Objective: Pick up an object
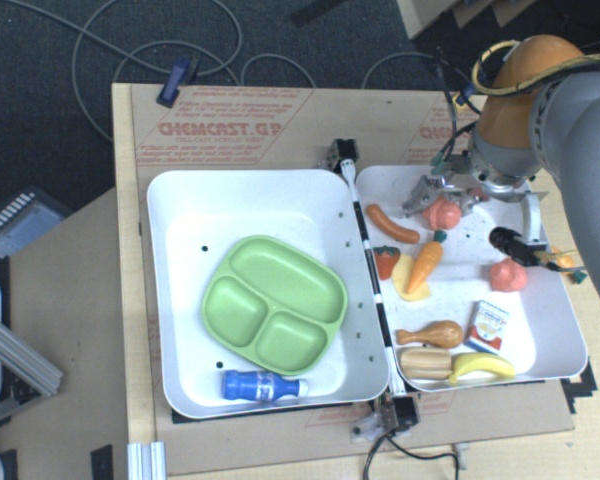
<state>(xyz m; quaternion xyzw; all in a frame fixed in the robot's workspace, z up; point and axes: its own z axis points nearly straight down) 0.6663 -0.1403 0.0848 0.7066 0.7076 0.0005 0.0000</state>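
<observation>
The pink ball (443, 214) lies at the far end of the right bin (560, 353) directly under the gripper (442, 194), whose grip I cannot tell, and being round it could squirt sideways toward the sausage (393, 224) if pinched off-centre.

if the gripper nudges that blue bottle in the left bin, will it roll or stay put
The blue bottle lies on its side and looks round, so it would probably roll. It sits close to the green tray, which might stop it rolling that way. It looks like a small plastic toy, so likely light and stiff.
</observation>
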